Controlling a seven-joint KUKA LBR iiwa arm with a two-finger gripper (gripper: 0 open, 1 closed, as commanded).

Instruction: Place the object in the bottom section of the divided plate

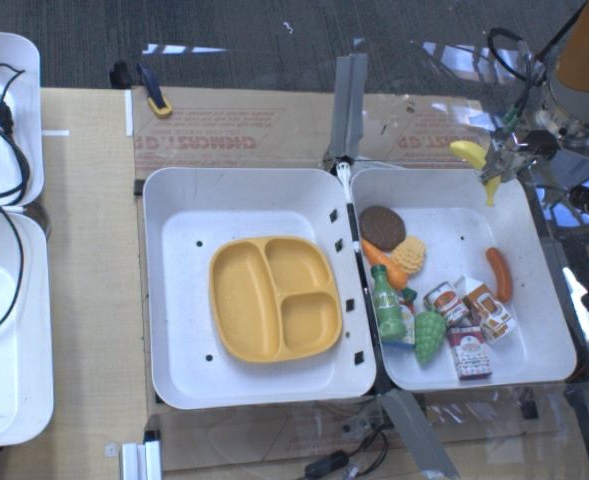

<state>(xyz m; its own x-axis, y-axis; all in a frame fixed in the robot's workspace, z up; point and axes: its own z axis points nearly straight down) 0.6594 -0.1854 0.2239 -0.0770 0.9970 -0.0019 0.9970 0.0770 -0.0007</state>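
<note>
1. Left bin (pixel 164 298) has the yellow divided plate (pixel 274 298) sitting flat in the middle, all three sections bare.
2. Right bin (pixel 544 298) is where the toys are: a brown cookie (pixel 382 226) up top, a carrot (pixel 386 265) and corn piece (pixel 410 256) just below it, then a green bottle (pixel 386 308), a green pickle-looking thing (pixel 430 336), some small cartons (pixel 469 326) and a sausage (pixel 500 273) off to the right.
3. Gripper (pixel 496 164) hangs over the right bin's top right corner, pinching a yellow banana (pixel 471 154), well apart from the plate.
</note>
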